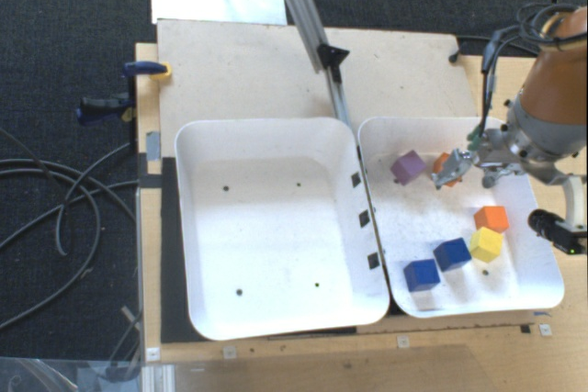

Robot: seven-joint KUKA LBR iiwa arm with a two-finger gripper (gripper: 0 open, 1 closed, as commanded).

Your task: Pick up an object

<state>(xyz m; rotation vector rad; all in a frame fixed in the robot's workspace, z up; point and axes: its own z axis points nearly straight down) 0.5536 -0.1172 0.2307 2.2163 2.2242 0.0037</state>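
A grey arm with an orange band is seen reaching in over the right-hand bin (551, 285), its gripper (450, 170) lowered close to the bin floor. An orange block (444, 163) is seen right at the fingertips, partly hidden by them; whether it is actually clamped, and whether the gripper is open or closed, cannot be told from this slanted overhead view.

A purple block (408, 166) is found just beside the gripper, on the side away from the arm. Nearer the camera than the gripper, a second orange block (491, 218) and a yellow block (487, 244) are seen touching or nearly so, with two blue blocks (452, 253) (422, 274) lying further on towards the bin's near edge. The left-hand bin (184, 197) is set well apart from the gripper, beyond the divider.

The blocks are judged to be small, light, rigid cubes with flat faces, unlikely to deform or break, though smooth enough to slip if pinched at a corner. A hold across two opposite flat faces, squarely at mid-height, is judged best; the orange block at the fingertips appears tilted, so a skewed grip could be a risk.
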